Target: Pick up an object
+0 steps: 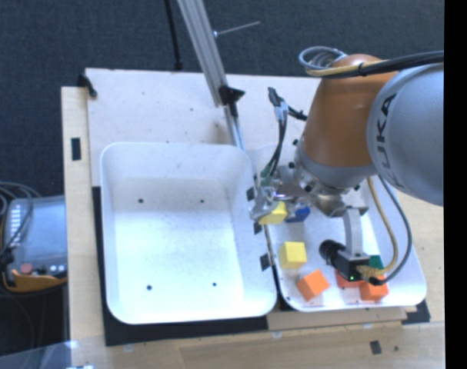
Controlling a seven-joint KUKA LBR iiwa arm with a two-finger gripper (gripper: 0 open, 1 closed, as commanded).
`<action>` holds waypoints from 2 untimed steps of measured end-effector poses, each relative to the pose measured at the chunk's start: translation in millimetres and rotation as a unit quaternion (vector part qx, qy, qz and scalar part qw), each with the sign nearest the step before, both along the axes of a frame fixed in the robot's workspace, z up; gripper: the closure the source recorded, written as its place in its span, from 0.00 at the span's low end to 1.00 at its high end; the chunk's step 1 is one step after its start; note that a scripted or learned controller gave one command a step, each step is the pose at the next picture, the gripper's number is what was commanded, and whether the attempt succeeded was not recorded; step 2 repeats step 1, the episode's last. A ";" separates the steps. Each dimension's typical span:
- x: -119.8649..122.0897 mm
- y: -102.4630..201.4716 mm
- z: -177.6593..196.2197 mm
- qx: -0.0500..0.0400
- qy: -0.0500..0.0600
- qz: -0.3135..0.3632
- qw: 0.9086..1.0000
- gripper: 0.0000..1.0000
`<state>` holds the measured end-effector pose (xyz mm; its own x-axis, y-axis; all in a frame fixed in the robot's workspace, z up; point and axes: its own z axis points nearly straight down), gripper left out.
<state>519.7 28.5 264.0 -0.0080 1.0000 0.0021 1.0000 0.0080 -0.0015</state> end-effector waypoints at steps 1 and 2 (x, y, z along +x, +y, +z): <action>-6.7 46.2 -22.3 -0.001 0.001 -0.001 1.000 1.00; -6.7 46.2 -22.3 -0.001 0.001 -0.001 1.000 1.00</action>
